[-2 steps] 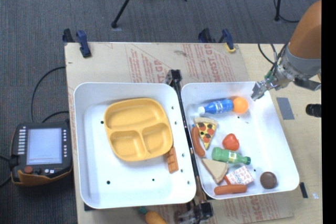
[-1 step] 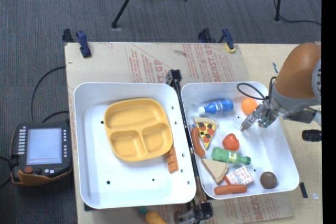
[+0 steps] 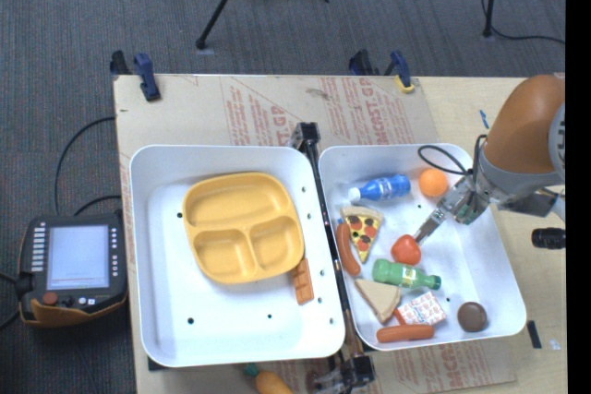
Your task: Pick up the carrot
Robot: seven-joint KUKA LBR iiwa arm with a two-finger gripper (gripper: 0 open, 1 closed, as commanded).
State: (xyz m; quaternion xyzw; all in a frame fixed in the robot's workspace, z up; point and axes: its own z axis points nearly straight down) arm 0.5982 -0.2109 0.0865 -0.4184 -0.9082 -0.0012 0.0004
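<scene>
The end effector (image 3: 427, 227), grip unclear to me, hovers just above the tomato (image 3: 405, 249); the carrot (image 3: 404, 334) lies near the right bin's (image 3: 503, 277) front edge.

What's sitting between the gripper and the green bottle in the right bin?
In the camera view, a red tomato lies between the gripper and the green bottle.

Two white bins (image 3: 148, 198), two bottles (image 3: 379, 189), two sausages (image 3: 348, 251), one yellow plate (image 3: 244, 226).
</scene>
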